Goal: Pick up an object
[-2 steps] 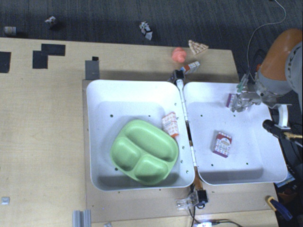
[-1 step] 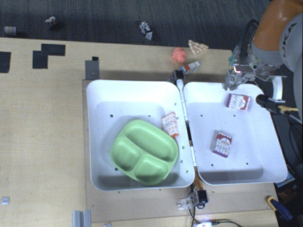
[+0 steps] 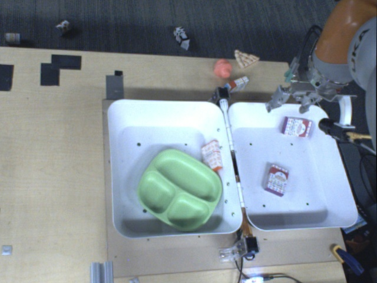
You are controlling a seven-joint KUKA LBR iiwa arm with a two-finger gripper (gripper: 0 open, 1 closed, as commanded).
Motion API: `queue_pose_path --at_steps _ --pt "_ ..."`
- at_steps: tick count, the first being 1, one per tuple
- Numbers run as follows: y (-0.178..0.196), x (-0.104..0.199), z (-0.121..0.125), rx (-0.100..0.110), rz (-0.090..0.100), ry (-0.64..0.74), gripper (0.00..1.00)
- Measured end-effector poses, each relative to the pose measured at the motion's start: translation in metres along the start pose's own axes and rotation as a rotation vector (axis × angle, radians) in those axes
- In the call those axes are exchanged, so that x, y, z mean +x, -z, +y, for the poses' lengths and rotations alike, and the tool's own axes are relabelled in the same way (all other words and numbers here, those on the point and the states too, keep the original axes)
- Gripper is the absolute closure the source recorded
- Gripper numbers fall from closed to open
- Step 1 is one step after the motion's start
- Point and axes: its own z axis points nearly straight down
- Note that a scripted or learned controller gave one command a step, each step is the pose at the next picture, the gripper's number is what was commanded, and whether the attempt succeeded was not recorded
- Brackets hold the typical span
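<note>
A: Where is the pincer (image 3: 293, 101)?

B: Over the far edge of the right bin (image 3: 330, 217), its two fingers spread apart with nothing between them. The nearest thing is a small red-and-white box (image 3: 296, 127), lying flat just beside it. A second box (image 3: 276, 180) lies nearer the bin's middle.

A: How would the near one handle?

B: I judge it light and fairly stiff, probably cardboard, with flat faces that may slide on the smooth floor. I'd close across its shorter sides, fingers straight down.

A: And the left bin (image 3: 118, 175)?

B: A green tray (image 3: 179, 188), broad and shallow, leans there; its rim looks harder to pinch. A small packet (image 3: 211, 154) touches its far edge.
</note>
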Motion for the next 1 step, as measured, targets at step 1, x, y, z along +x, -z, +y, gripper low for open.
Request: queue_pose_path --at_steps 1 --pt "-0.1170 0.0358 0.0002 -0.001 0.001 0.001 0.00"
